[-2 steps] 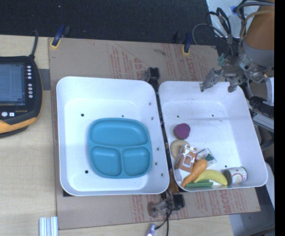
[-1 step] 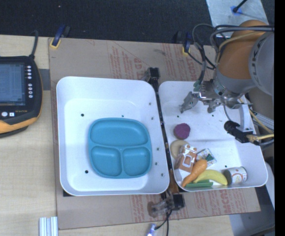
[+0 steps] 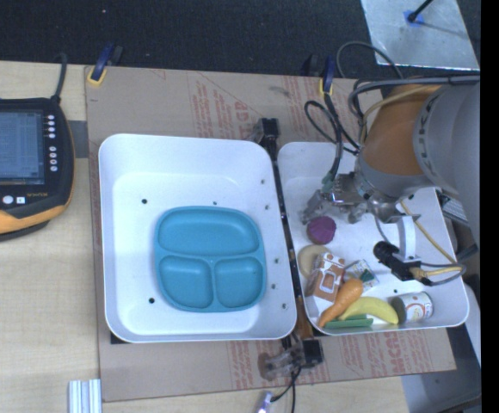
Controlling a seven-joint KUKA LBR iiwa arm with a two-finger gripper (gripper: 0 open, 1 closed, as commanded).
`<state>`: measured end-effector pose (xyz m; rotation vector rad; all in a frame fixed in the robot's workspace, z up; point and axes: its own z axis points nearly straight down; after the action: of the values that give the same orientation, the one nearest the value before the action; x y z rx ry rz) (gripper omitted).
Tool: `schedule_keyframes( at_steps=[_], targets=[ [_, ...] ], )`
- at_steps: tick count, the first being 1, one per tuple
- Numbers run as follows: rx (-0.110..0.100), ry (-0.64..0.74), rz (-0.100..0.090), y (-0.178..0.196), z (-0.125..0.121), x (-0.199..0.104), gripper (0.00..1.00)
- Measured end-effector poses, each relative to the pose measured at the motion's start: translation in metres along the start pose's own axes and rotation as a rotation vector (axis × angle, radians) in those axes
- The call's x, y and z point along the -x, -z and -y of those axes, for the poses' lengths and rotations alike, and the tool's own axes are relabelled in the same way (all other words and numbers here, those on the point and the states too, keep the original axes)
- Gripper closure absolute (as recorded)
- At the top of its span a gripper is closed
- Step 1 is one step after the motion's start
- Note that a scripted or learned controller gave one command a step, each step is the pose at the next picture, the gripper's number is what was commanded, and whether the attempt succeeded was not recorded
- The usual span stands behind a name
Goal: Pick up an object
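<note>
Gripper (image 3: 334, 198) state: can't tell. Purple ball (image 3: 322, 228) sits just below it, apart; may roll away if nudged off-centre.

Grey arm (image 3: 452, 136), orange band, black cables looped above metallic tool (image 3: 335, 198).

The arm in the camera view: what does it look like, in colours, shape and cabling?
The arm is a thick, rounded grey body with an orange band above the wrist. Black cables loop beside it, and thin yellow wires trail below. The gripper is a small grey metal assembly.
</note>
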<state>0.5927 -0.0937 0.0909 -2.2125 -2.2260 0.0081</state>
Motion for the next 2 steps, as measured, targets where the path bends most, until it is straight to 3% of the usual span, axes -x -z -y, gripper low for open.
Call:
schedule_keyframes(
  at_steps=[1, 2],
  targets=[
    [0.007, -0.002, 0.002, 0.001, 0.116, 0.030, 0.00],
    [0.002, 0.000, -0.001, 0.000, 0.068, 0.021, 0.00]
  ],
)
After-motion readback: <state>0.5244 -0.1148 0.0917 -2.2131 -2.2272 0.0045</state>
